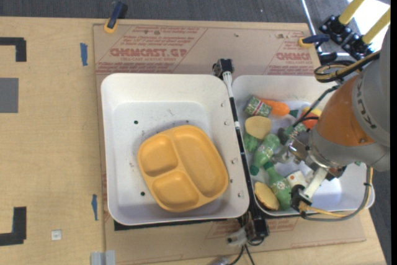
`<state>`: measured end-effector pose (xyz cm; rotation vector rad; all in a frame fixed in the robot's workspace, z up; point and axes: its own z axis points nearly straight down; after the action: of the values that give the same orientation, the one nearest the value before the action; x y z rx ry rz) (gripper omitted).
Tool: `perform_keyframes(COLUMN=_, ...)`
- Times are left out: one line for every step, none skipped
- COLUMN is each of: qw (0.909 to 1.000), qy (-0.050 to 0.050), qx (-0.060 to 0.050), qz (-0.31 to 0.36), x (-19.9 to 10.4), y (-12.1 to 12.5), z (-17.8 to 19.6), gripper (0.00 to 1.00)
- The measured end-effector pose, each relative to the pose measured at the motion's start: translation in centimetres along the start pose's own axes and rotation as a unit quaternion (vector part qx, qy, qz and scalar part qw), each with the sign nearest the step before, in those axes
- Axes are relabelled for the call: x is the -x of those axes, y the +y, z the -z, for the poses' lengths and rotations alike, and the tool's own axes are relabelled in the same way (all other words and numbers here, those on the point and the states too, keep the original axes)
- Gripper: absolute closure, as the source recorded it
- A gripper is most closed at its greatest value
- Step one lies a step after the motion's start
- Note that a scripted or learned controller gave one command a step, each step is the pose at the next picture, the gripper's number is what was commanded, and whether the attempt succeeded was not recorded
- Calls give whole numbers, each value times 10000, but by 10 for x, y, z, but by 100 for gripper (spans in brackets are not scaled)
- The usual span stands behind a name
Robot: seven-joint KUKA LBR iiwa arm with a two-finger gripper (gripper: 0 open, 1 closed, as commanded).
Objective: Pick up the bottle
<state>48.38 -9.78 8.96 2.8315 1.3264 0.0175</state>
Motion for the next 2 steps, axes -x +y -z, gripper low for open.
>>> perform_keyframes(qw=10000, qy=-32, qx=10, qz=-18, x=4, y=1, z=11, gripper=100)
perform_keyframes(qw=10000, qy=-16, qx=-36, qz=18, x=0, y=-3, z=1, gripper=100)
